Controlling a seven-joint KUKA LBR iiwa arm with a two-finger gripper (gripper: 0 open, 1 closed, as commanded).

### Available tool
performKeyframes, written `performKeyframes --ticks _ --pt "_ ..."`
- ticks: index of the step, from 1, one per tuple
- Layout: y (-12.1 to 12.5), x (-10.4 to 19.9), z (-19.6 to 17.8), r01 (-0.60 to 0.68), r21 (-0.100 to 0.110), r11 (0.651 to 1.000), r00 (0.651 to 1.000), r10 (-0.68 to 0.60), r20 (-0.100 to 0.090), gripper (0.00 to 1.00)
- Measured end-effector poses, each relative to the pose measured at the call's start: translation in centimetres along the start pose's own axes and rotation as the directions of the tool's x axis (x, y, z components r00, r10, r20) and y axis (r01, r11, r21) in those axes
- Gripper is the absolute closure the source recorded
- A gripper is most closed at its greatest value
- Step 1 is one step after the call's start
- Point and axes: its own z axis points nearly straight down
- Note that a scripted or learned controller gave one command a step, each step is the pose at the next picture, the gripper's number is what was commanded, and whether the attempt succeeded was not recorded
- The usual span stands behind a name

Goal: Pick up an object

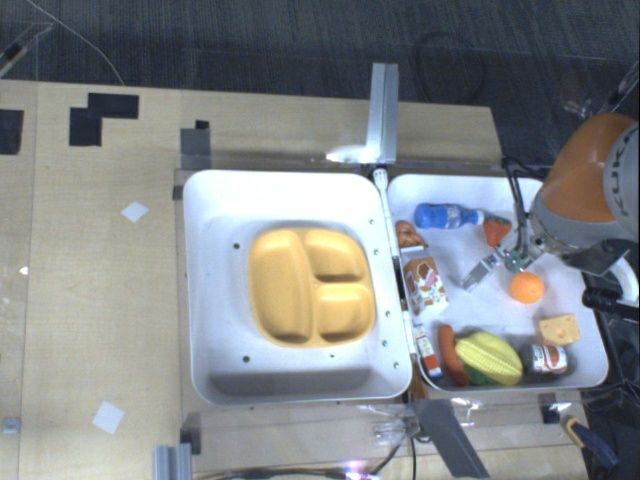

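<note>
My gripper (478, 273) hangs low in the right bin (597, 368), two slim grey fingers pointing toward eight o'clock, and I cannot tell whether they are parted or closed; nothing shows between them. The task names no single object, so I start from what lies nearest. At four o'clock from my fingertips, just beside my wrist, sits a round, smooth orange ball (526, 288). At twelve o'clock lies a blue plastic bottle (447, 215) on its side with a white cap end, and beside it, close to my wrist, a small red-orange piece (497, 232) whose shape I cannot make out. At nine o'clock a flat printed packet (425, 284) rests along the bin's left wall, with a brownish lumpy item (408, 234) above it. Toward six o'clock lies a ridged yellow corn-like piece (490, 356) over something green (478, 376), with a glossy red sausage shape (448, 354) touching its left side. At five o'clock is a pale yellow cheese-like wedge (559, 329), and below it a dark tin (547, 360) on its side. The left bin (210, 268) is shallow, white and round-cornered, and holds a matte yellow tray (308, 285) with three compartments. Both bins stand on a light wooden bench (90, 298), with a metal post (382, 113) rising behind their shared edge.
</note>
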Motion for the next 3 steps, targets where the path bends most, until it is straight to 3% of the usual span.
performKeyframes --ticks 1,2,3 --pt "6.6 -2.2 0.2 -0.255 0.004 0.967 0.967 0.255 -0.002 0.00" --pt "6.9 -2.4 -1.2 -0.247 -0.005 0.969 0.969 0.247 0.005 1.00" --pt "6.5 6.5 -10.3 -0.161 -0.004 0.987 0.987 0.161 -0.001 1.00"
